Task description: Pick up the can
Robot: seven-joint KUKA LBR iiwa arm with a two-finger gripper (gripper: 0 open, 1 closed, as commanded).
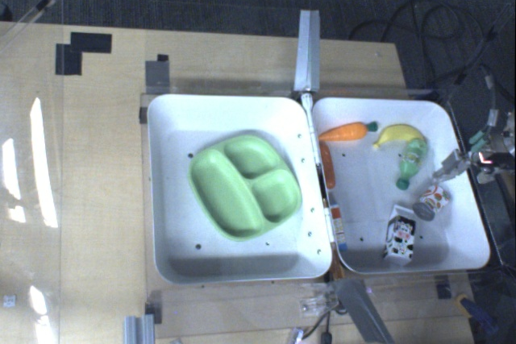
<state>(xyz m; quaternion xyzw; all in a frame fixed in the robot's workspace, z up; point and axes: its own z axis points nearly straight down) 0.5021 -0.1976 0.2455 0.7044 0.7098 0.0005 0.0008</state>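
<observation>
Nearest the camera, a small black-and-white carton (401, 238) stands in the right bin (463, 254) by its front wall. Just behind it lies the can (431, 201), tipped on its side, its label too small to read. My gripper (451, 165) sits at the bin's right edge, just beside the can and slightly beyond it; I cannot tell how it is set. Farther back lie a green bottle (410, 161), a banana (397, 134) and a carrot (345, 132). The left bin (169, 254) holds a green divided tray (244, 185).
</observation>
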